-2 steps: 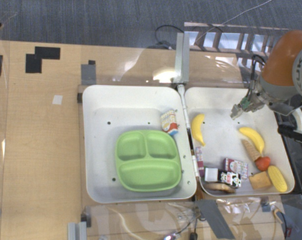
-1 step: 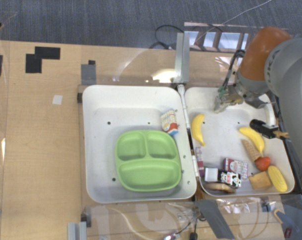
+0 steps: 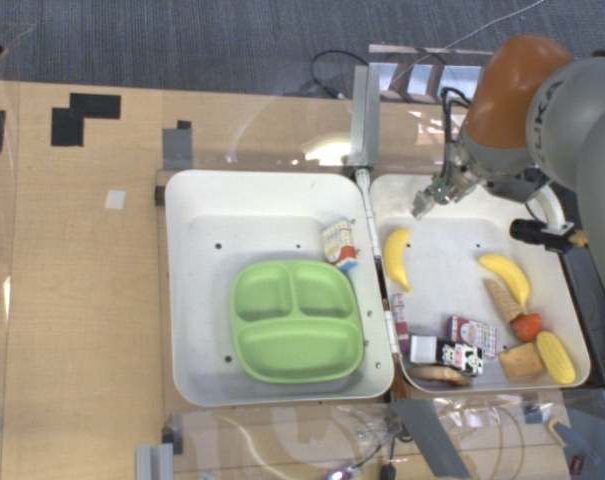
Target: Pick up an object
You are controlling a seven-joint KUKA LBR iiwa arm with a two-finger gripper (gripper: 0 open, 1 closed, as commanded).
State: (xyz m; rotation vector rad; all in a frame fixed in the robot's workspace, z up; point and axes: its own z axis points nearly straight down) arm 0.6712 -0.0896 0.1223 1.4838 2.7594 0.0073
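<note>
Camera view shows, far below the gripper [image 3: 428, 200] at the near edge of the right bin [image 3: 572, 268], a corn cob [image 3: 555, 356] and a small carton [image 3: 471, 335]. Closer below it lies a banana [image 3: 395, 257]. I cannot tell how the gripper stands; it carries nothing.

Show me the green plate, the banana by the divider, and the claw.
green plate [image 3: 297, 320], camera view, centre ridge between compartments
banana by the divider [image 3: 395, 258], camera view, middle of its curve
claw [image 3: 423, 206], camera view, between fingertips
</note>
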